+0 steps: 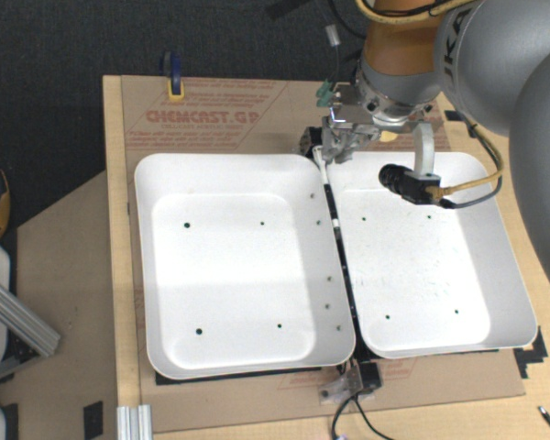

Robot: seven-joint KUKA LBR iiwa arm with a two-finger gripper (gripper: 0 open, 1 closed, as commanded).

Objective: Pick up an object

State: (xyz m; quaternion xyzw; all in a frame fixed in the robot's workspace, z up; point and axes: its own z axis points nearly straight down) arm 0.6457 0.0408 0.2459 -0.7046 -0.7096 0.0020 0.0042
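Brown bench point(215, 108), two white bins point(229, 264); hand point(335, 145) at far rim, grip unclear

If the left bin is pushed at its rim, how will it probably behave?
The left bin looks thin and shallow, so it is probably light and its rim may flex. It sits on a flat board, so it might slide. Its rim meets the right bin, so a push that way would likely nudge both.

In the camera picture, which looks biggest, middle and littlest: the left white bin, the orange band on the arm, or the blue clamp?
1. Left white bin, biggest.
2. Orange band, though it sits nearer the camera, so it looks bigger.
3. Blue clamp, littlest.
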